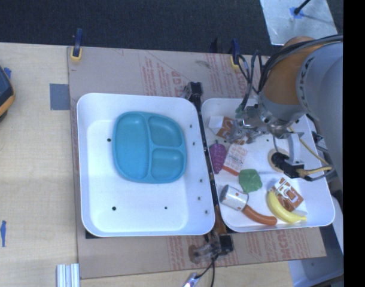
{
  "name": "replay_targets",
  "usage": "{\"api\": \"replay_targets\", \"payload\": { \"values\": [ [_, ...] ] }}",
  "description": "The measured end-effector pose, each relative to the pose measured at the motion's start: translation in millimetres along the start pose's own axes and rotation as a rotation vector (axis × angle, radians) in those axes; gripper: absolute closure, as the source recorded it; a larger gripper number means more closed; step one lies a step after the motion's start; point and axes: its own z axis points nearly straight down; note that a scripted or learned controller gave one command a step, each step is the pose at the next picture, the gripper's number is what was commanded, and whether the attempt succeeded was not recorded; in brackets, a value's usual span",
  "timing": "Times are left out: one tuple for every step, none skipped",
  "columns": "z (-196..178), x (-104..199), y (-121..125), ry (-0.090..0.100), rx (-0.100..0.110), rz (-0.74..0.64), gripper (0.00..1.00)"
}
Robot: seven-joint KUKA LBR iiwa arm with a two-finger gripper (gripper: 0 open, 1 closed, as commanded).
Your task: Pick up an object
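at the bottom right of the frame we see, in the right bin (326, 217), an orange carrot-like piece (258, 216) and a yellow banana (283, 209) lying near the lower rim, with a small silver can (233, 197) on its side just left of them. a brown-and-white packet (288, 194) touches the banana's upper side. a little higher sit a green block (250, 180), a white-and-red packet (234, 158) and a purple piece (218, 156) by the left wall. in the left bin (93, 178) a blue divided plate (149, 147) lies in the upper half. farther up, the gripper (245, 127) sits low over the upper left part of the right bin, above small wrappers; we cannot tell how it stands. the wooden table (27, 178) spreads around both bins.
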Motion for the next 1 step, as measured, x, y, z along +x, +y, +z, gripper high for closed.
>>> {"api": "replay_targets", "payload": {
  "values": [
    [-89.8,61.2,-90.3,0.004,-0.011,-0.004,1.0]
  ]
}}
